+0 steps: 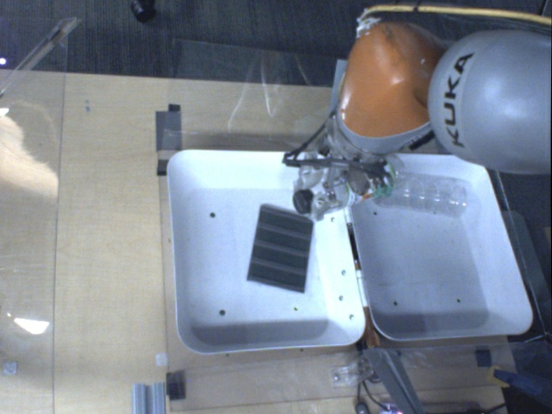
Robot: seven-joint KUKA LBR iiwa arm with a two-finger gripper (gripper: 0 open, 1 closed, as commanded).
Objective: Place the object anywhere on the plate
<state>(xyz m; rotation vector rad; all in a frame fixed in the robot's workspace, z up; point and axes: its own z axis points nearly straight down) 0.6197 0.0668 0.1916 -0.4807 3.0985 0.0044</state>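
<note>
A dark ridged rectangular plate [280, 248] lies flat in the left bin [207, 309], a little right of its middle. A clear plastic bottle [427, 197] lies on its side at the back of the right bin [448, 300], its neck pointing left toward the wrist. My gripper [335, 198] hangs under the orange band over the rims between the two bins, near their back. It is just above and right of the plate's far corner and just left of the bottle's neck. The wrist hides where the neck ends.
The big grey and orange arm covers the back right of the scene. A wooden bench [86, 231] surrounds the bins, with a transparent panel standing on its left side. Small black brackets sit at the left bin's corners.
</note>
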